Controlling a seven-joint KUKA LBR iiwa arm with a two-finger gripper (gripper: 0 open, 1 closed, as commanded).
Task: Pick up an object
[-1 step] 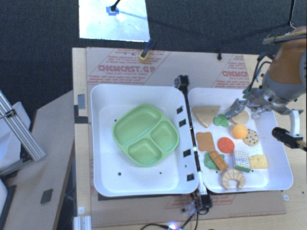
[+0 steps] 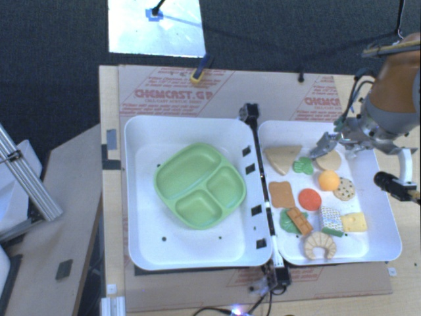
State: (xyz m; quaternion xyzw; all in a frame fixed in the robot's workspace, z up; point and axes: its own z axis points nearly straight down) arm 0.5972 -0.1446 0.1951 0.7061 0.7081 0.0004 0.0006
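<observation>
The right bin (image 2: 385,242) holds several toy foods. Among them are a beige wedge (image 2: 281,158), a small green piece (image 2: 303,166), a pale round piece (image 2: 331,160), an orange ball (image 2: 328,180), a cookie (image 2: 344,189), a brown toast slice (image 2: 281,193), a red disc (image 2: 310,199), a yellow cheese block (image 2: 355,222) and a croissant (image 2: 320,245). My gripper (image 2: 323,145) hangs over the bin's back part, just above the pale round piece and right of the beige wedge. Nothing shows in its grasp.
The left bin (image 2: 141,242) holds a green divided plate (image 2: 199,185). A black divider with clips (image 2: 258,176) runs between the two bins. The arm's orange band (image 2: 398,78) and a black fitting (image 2: 395,186) stand over the right bin's far right side.
</observation>
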